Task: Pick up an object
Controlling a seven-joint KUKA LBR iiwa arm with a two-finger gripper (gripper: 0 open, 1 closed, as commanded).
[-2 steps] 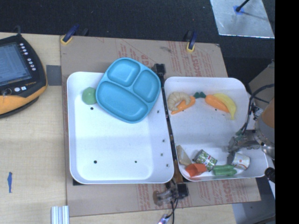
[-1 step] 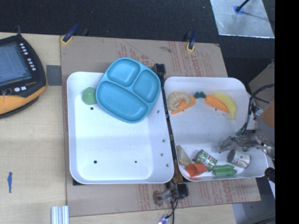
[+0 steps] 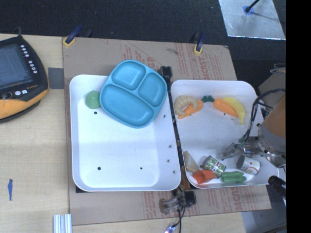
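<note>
At the far left of the bench lies a teach pendant (image 3: 17, 79) with a dark screen and an orange underside. Next comes the left bin (image 3: 121, 176), with a blue divided plate (image 3: 133, 93) tilted over its upper rim and a small green ball (image 3: 93, 99) tucked just beside the plate's left edge. The right bin (image 3: 218, 85) holds a pale pastry-like piece (image 3: 183, 102) touching a carrot (image 3: 192, 108) at the top, another carrot (image 3: 223, 105) beside a banana (image 3: 236, 107), and along the lower wall a brown piece (image 3: 190, 161), a red piece (image 3: 204, 176), a small green-labelled packet (image 3: 214, 166), a green pod (image 3: 233, 177) and a white cup (image 3: 250, 166). The gripper (image 3: 238, 148) hangs low over the bin's lower right, just above the cup and the packet; whether its pincer is released or clenched I cannot tell from here.
</note>
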